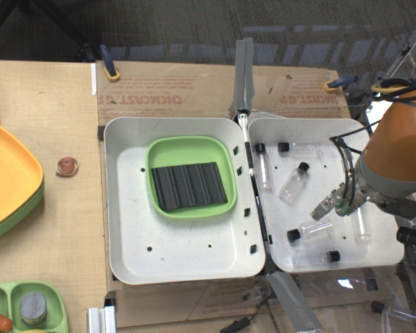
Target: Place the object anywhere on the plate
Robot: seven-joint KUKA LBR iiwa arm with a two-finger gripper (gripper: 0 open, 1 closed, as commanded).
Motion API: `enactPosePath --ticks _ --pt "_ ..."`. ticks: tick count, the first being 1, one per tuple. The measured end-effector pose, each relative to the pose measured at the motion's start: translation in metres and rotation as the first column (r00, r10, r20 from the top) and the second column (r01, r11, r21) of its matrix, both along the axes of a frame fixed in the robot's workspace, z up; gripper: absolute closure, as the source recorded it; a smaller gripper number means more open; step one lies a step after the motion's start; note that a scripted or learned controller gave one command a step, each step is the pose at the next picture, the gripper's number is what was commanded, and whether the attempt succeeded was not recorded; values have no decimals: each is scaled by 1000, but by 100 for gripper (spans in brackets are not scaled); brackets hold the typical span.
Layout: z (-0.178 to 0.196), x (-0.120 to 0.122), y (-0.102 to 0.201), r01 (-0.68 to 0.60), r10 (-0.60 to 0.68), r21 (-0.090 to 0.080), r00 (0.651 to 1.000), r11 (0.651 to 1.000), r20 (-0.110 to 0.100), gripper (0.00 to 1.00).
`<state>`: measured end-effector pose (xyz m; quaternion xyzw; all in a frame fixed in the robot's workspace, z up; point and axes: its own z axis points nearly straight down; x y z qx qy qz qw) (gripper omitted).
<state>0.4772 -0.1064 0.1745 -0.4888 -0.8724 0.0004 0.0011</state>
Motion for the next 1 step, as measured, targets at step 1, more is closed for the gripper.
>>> enactPosePath --ticks 1 --pt "82 2 22 -185 185 -2 983 983 4 100"
